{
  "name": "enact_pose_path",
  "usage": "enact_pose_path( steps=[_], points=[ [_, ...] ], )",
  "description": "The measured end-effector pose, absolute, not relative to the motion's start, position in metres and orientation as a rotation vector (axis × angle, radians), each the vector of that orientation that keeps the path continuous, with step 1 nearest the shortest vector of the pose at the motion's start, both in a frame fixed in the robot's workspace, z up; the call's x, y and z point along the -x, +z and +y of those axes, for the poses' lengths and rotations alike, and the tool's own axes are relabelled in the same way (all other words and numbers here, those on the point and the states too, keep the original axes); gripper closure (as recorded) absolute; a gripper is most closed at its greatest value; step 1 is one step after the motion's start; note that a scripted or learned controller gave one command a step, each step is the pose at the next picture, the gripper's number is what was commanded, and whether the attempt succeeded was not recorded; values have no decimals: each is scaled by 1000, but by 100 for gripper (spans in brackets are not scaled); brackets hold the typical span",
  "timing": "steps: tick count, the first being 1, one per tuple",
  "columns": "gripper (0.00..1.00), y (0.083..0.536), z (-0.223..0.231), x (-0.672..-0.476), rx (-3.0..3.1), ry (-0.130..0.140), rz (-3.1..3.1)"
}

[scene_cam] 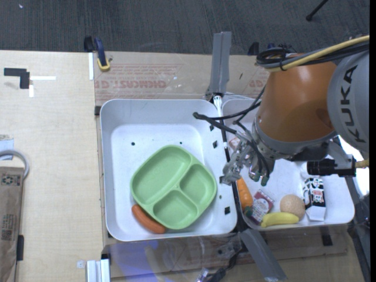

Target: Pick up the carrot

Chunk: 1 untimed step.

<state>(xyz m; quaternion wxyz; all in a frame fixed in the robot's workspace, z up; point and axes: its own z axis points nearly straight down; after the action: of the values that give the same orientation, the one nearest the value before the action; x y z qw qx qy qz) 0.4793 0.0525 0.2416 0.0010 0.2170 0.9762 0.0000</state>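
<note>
L bin [111, 157]: green three-compartment plate [174, 187] seen at centre, tilted toward the near R corner. An orange sausage-like item [148, 219] is wedged at the plate's near-L edge, touching it; prob. a hot dog, not the target.

Divider between bins: carrot [244, 194] is seen in R bin [341, 216], lying right against its L wall, long axis roughly front-to-back, thick end away from cam. Just R of it, a red packet [261, 204], touching or nearly so. Further R: banana [279, 219], a round tan item [292, 204] (potato or bun, can't be told), a small milk carton [315, 194].

Gripper [245, 164] is hung just above the carrot's far end, wrist w/ orange band looming over R bin. Claw state: cannot be told; tips are lost in cabling and glare.

Step judged: approach / pre-grasp, carrot not yet lifted. Next move judged to need a straight descent, claw set across the carrot's width. Risk: bin wall on one side, packet on the other, little clearance for either tip.
</note>
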Motion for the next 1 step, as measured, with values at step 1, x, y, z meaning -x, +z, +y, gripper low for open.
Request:
enact_pose_path(
  steps=[1],
  points=[
    [100, 267, -9, -520, -322, 0, 3122]
  ],
)
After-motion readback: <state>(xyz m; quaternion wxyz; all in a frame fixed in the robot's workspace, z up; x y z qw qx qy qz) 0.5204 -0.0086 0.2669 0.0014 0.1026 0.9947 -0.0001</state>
